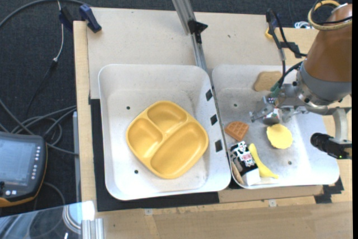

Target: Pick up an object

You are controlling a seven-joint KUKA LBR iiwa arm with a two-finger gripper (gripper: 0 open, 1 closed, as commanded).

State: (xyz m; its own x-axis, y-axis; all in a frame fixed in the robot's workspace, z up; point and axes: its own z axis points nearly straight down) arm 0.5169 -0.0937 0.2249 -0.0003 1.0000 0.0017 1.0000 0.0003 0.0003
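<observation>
Now reaching: gripper low in right bin, just above yellow disc, waffle nearby. Finger state impossible to tell. Next, probably: drop onto disc, close, lift.

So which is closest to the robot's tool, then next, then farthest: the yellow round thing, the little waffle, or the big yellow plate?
Measured from the tool in the camera view:
1. Yellow round thing, just below the tool in the right bin.
2. Little waffle, further left in the same bin.
3. Big yellow plate, over in the left bin.
</observation>
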